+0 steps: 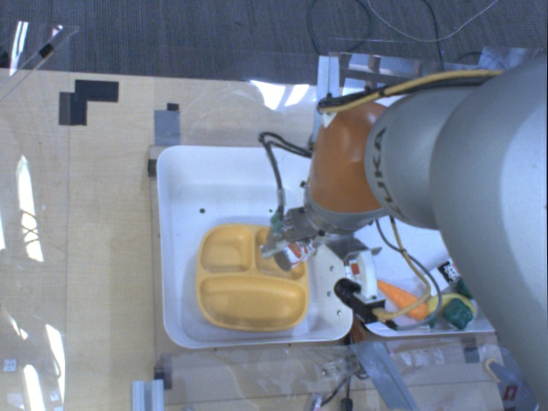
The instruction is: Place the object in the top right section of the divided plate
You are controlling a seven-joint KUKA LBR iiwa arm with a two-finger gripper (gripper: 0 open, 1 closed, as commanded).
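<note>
A yellow divided plate (248, 279) lies in the left white bin (197, 195), with one long section at the front and two smaller ones behind. My gripper (285, 248) hangs over the plate's back right section, partly covering it. A small object with red and white on it (297, 251) shows at the fingertips, just above that section. The orange wrist band and grey arm hide the rest of the hand from above.
The right bin (411, 328) holds an orange carrot-like piece (402, 300), a dark green item (458, 314) and a yellow piece beside it. The arm covers most of that bin. Cables trail over the dark floor at the back.
</note>
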